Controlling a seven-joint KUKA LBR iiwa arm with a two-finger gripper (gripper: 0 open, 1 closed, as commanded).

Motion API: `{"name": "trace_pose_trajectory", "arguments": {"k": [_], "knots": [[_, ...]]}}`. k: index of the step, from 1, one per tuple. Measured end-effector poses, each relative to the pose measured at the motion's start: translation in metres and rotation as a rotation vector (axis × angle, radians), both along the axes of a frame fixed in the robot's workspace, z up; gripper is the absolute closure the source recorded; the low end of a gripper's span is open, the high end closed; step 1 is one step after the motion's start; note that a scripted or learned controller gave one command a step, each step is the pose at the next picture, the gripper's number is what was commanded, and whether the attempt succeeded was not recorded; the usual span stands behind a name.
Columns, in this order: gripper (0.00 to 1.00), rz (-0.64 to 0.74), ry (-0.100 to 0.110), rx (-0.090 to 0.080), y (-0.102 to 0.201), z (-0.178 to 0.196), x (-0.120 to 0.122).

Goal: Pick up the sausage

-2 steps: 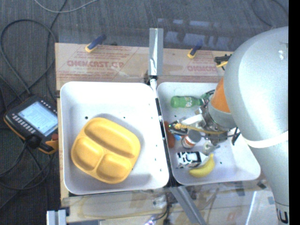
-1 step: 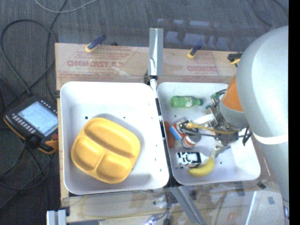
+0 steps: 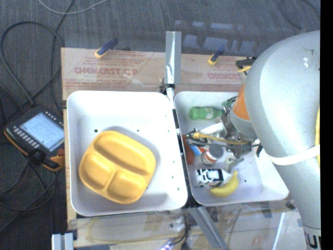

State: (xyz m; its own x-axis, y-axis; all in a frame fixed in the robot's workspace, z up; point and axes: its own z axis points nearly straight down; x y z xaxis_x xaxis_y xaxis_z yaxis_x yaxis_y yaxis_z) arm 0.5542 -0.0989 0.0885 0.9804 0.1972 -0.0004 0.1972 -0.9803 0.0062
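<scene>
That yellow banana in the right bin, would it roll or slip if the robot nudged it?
The curved yellow banana lies flat near the front wall of the right white bin, so it would probably pivot or slide rather than roll. Its skin looks smooth and glossy, likely plastic, so possibly slippery. It touches a small black-and-white object, which a push might shift too.
</scene>
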Motion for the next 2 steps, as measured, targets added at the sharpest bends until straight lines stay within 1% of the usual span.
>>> {"name": "trace_pose_trajectory", "arguments": {"k": [1, 2], "knots": [[1.0, 0.003, -0.002, -0.001, 0.001, 0.01, 0.001], [1.0, 0.002, -0.015, -0.002, -0.087, 0.003, -0.066]]}}
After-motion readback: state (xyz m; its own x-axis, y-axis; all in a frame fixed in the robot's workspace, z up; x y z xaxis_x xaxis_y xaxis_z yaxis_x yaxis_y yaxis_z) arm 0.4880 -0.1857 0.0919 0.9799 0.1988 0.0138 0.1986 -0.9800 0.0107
